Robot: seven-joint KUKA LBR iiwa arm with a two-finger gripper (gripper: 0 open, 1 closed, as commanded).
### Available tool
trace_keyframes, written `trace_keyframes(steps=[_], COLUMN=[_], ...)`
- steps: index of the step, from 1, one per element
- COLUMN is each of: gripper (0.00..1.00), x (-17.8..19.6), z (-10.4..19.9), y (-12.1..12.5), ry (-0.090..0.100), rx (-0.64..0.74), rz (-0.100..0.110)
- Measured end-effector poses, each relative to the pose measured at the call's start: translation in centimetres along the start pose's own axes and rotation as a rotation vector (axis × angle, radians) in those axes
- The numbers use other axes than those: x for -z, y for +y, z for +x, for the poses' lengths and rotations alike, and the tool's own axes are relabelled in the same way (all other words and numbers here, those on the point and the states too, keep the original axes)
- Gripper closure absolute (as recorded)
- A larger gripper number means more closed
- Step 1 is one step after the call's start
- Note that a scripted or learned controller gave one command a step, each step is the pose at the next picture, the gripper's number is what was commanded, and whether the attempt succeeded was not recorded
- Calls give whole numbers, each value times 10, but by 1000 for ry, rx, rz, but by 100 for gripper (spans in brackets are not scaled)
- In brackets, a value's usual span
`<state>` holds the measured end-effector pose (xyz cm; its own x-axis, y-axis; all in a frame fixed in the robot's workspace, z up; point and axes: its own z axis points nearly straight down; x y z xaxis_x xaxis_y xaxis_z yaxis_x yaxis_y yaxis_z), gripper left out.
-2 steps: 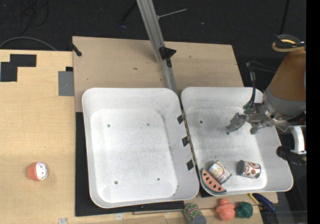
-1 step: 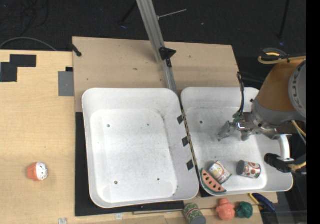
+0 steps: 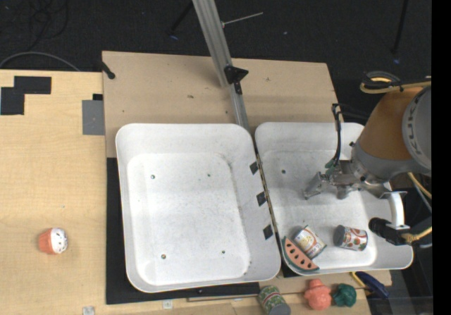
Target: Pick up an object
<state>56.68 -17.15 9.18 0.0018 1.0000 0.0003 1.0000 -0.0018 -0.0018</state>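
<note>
Two matt white plastic bins sit on a pale wooden bench beside a ribbed metal rail

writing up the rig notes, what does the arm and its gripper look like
The arm is bulky and rounded: grey casing with a broad orange band above the wrist. The gripper is a small, dull grey metal piece. A thin dark cable runs up from it, and yellow-and-black cabling loops near the arm's top.
</note>
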Motion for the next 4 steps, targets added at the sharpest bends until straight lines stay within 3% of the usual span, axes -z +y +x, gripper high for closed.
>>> trace_keyframes(steps=[1, 2, 4], gripper=[100, 100, 100], x=[10, 73, 153], z=[-1, 0, -11], y=[0, -3, -2], ry=[1, -1, -1], rx=[-4, 2, 2], rz=[1, -5, -3])
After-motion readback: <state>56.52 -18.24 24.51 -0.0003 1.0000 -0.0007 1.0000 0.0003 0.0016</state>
